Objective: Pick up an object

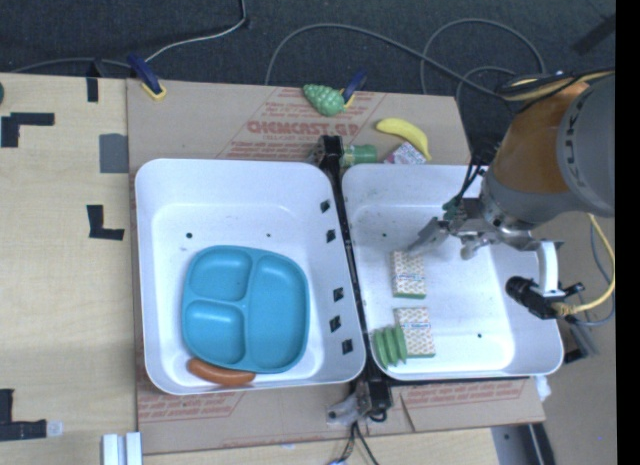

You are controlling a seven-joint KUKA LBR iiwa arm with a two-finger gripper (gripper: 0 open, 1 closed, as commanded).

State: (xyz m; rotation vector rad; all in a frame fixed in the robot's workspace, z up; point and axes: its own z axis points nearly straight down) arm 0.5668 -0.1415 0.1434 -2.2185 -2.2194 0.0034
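Arm cut off at the right edge, packet beyond the gripper half hidden, fingertips too blurred to judge

A yellow banana and green toy lie on cardboard behind the bins.

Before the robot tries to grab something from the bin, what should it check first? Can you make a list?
1. Is something there to grab? Ok: two small patterned packets and a green thing lie in the right bin.
2. Is the pincer near a target? Ok: it is just above and right of the upper packet in the picture.
3. Is the pincer already holding something? Cannot tell.
4. Does the upper packet lie apart from the others? Ok: bare bin floor all round it.
5. Does the lower packet lie free? Not ok: the green thing is right against it.
6. Are the fingers open enough? Cannot tell.
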